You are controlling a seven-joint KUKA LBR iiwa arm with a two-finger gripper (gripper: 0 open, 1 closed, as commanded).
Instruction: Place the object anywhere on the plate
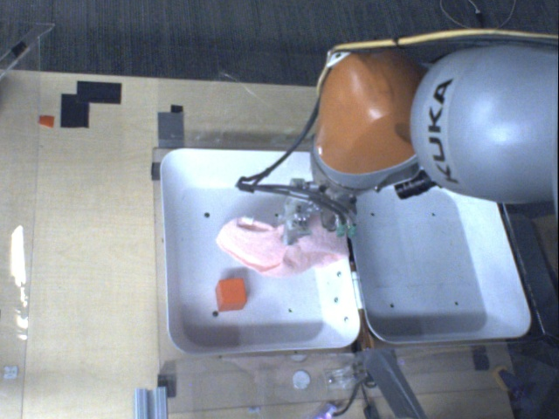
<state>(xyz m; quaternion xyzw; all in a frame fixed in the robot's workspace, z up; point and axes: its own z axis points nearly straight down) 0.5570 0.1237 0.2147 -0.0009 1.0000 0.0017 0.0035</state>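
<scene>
Currently arm (454, 112) reaches over left bin (188, 234); right bin (437, 269) beside it. Pink plate (262, 244) lies mid left bin, partly under hand (301, 221); hand's state: cannot tell. Orange cube (231, 294) sits on bin floor near plate's lower-left, apart from it. Task appears not done: pickup & placement left. Nothing blocks cube.

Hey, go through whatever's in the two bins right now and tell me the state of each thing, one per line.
Pink plate: lying flat in the left bin, partly covered by the claw.
Orange block: resting on the left bin's floor, apart from the plate.
Claw: low over the plate's right part.
Right bin: arm overhead.
</scene>
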